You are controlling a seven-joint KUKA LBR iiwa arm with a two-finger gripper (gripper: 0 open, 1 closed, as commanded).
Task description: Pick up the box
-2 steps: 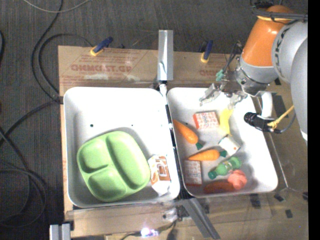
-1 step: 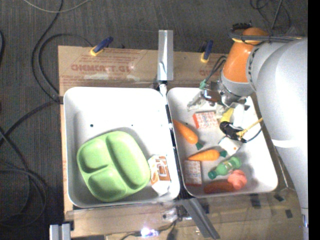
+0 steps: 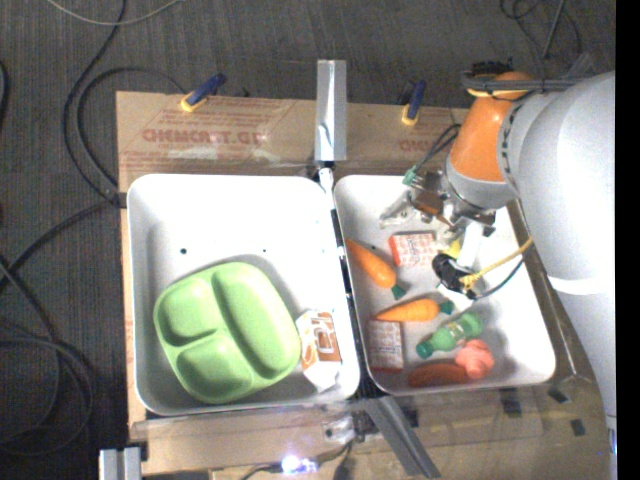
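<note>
A small red-and-white box (image 3: 412, 249) lies flat in the upper middle of the right bin (image 3: 535, 363). A second red-and-white box (image 3: 384, 343) rests near that bin's front wall. A white and orange carton (image 3: 320, 346) leans in the front right corner of the left bin (image 3: 145, 208). My gripper (image 3: 420, 216) hangs over the back of the right bin, just behind the upper box. It is open, and nothing is between its fingers.
Two orange carrots (image 3: 372, 264) (image 3: 408, 311) lie beside the boxes. A green bottle (image 3: 450, 335), a pink toy (image 3: 476, 357) and a red sausage (image 3: 437, 374) sit at the front right. A green divided plate (image 3: 225, 333) is in the left bin. Yellow and green cables (image 3: 490, 265) dangle under the wrist.
</note>
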